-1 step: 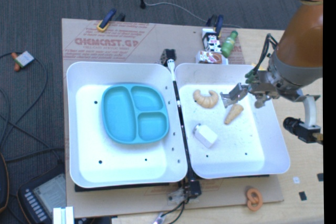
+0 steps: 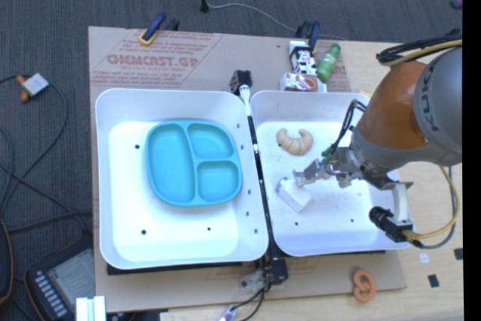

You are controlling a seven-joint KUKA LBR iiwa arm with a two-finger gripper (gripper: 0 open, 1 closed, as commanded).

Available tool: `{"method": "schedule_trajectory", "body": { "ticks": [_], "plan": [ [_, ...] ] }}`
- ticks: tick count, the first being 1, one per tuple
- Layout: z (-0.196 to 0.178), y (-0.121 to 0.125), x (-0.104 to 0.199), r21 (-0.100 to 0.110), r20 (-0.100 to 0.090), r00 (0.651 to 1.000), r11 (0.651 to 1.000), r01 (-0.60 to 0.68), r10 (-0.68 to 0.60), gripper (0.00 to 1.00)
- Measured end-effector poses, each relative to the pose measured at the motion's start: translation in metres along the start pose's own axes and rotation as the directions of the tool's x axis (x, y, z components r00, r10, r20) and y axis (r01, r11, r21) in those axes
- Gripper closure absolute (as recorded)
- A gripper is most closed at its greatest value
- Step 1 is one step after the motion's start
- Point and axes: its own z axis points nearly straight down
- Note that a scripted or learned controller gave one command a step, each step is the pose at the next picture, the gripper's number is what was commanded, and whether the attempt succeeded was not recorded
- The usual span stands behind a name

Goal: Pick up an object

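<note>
Where bins sit, one croissant, one block.

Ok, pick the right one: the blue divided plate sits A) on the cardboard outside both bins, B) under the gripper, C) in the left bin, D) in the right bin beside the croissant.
C: the blue divided plate lies flat in the left bin, while the croissant and the gripper are over in the right bin.

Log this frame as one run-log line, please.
arm: over right bin | gripper: above white block, nothing seen held | croissant: right bin | blue tray: left bin
</note>
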Motion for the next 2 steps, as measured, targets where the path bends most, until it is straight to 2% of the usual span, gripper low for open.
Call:
{"method": "schedule_trajectory", "body": {
  "ticks": [1, 2],
  "plan": [
    [0.028, -0.027, 0.018, -0.03, 0.01, 1.0, 1.0, -0.006, 0.006, 0.0],
    [0.015, -0.023, 0.024, -0.035, -0.003, 1.0, 0.999, 0.002, -0.002, 1.0]
  ]
}}
